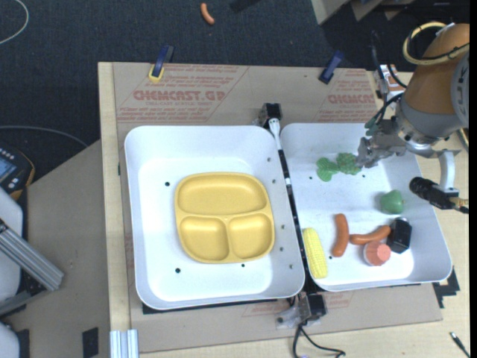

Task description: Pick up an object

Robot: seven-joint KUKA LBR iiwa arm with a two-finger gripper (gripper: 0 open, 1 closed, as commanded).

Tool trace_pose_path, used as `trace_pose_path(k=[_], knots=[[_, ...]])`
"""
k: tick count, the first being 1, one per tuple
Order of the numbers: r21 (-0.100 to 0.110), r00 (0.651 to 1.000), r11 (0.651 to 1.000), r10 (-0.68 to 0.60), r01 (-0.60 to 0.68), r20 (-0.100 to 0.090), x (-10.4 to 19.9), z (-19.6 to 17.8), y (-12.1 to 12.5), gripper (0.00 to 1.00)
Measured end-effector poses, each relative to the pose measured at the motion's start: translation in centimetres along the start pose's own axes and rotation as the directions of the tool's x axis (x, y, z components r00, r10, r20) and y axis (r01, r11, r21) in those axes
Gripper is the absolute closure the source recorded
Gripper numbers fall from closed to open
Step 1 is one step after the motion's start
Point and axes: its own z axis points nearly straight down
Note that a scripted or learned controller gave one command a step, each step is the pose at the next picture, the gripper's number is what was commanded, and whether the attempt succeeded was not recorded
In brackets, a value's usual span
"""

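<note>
The corn cob (315,253) lies lengthwise front-to-back; jaws' state at the green broccoli (337,165) unclear.

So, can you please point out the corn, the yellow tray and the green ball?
corn (315,253), camera view, middle of the cob.
yellow tray (223,216), camera view, on the ridge where its three compartments meet.
green ball (391,201), camera view, centre of its top.

My bench: a tan board top (223,88) printed with red lettering, held by a yellow-and-blue clamp (159,64) and a dark blue clamp (330,68) at its far edge. Floor: dark blue-grey carpet (89,21), a thin white cable loop (19,6), one small orange sausage-shaped piece (207,13).
</note>
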Motion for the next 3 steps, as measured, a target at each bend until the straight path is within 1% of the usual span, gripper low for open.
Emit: trace_pose_path(k=[1, 2, 3], knots=[[0.000, 1.000, 1.000, -0.001, 0.001, -0.001, 0.9, -4.9, 0.4, 1.00], [0.002, 1.000, 1.000, 0.000, 0.000, -0.001, 0.9, -7.9, 0.5, 1.00], [0.003, 1.000, 1.000, -0.006, 0.006, -0.003, 6.5, -8.7, 1.9, 1.00]])
